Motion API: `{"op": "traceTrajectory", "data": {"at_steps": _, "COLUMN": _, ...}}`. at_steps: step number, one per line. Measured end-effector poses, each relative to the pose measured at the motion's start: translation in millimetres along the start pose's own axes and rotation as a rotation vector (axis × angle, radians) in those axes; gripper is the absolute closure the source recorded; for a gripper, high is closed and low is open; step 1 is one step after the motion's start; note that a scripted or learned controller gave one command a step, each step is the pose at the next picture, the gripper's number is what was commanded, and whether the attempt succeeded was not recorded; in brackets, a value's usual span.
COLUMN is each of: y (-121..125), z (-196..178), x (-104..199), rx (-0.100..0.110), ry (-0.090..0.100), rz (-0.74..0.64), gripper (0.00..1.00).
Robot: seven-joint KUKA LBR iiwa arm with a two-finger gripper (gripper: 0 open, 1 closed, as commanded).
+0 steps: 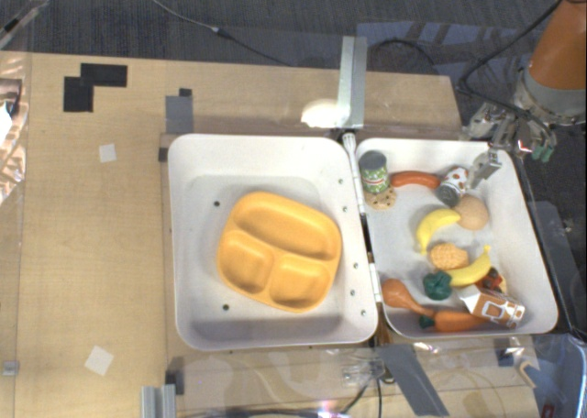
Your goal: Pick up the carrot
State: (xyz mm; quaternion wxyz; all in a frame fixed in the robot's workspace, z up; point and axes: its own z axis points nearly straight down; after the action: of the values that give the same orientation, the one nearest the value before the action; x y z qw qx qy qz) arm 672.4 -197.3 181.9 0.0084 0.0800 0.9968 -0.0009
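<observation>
The carrot is orange and lies on its side along the front wall of the right bin, between a chicken drumstick and a small carton. My gripper hangs over the far right corner of that bin, just above a tipped silver can. It is well away from the carrot, with the bin's whole depth between them. Nothing shows in its grasp.
The right bin also holds an upright can, a red sausage, two bananas, an egg-like ball, a round biscuit and broccoli. The left bin holds a yellow divided plate.
</observation>
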Motion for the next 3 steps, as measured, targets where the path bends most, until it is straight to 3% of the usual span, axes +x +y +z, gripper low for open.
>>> {"op": "traceTrajectory", "data": {"at_steps": 1, "y": 20.7, "z": 64.8, "x": 18.2, "rx": -0.003, "ry": 0.007, "rz": -0.287, "gripper": 0.00}}
{"op": "traceTrajectory", "data": {"at_steps": 3, "y": 20.4, "z": 64.1, "x": 17.9, "rx": -0.003, "ry": 0.006, "rz": -0.287, "gripper": 0.00}}
